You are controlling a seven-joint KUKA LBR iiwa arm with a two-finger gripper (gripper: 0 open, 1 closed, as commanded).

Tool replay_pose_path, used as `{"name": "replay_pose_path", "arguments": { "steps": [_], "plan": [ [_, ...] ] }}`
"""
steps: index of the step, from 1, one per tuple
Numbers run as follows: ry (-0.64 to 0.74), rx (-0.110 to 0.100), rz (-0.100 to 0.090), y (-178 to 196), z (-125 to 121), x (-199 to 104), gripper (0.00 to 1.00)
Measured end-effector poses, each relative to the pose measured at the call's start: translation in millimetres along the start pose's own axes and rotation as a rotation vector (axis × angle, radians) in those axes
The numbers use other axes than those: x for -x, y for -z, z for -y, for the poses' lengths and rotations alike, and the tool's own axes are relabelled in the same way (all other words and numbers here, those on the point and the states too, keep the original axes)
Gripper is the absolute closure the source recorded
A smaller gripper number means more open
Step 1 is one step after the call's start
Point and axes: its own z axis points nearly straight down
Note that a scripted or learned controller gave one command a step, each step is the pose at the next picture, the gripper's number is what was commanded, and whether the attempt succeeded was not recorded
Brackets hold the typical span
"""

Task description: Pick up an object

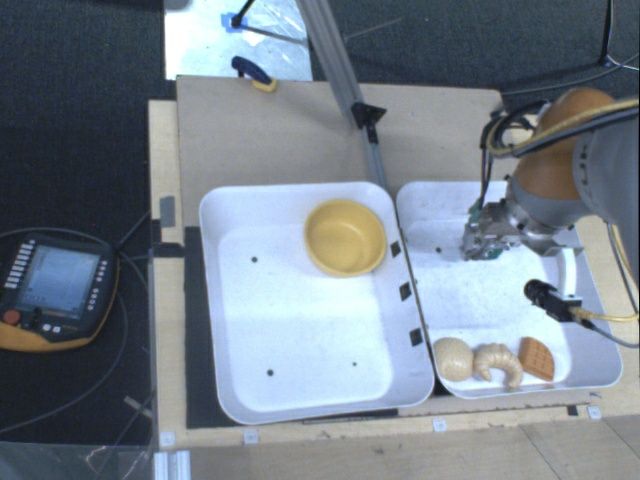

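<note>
Three food items lie along the near edge of the right bin (470, 298): a pale round bun (452, 358), a croissant (498, 363) and a brown waffle-like piece (536, 358). A yellow bowl (345, 236) sits at the far right corner of the left bin (290, 368). My gripper (484, 244) hangs over the upper part of the right bin, well away from the food items. I see nothing between its fingers, but its state is unclear from this angle.
A metal rod with a black clamp (366, 116) slants over the board behind the bins. A teach pendant (55, 288) lies on the floor at left. The arm's cables (560, 303) hang over the right bin's right side.
</note>
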Motion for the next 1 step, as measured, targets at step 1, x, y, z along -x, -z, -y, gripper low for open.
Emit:
{"name": "replay_pose_path", "arguments": {
  "steps": [1],
  "plan": [
    [0.000, 0.003, 0.000, 60.7, 5.3, 1.3, 1.00]
  ]
}}
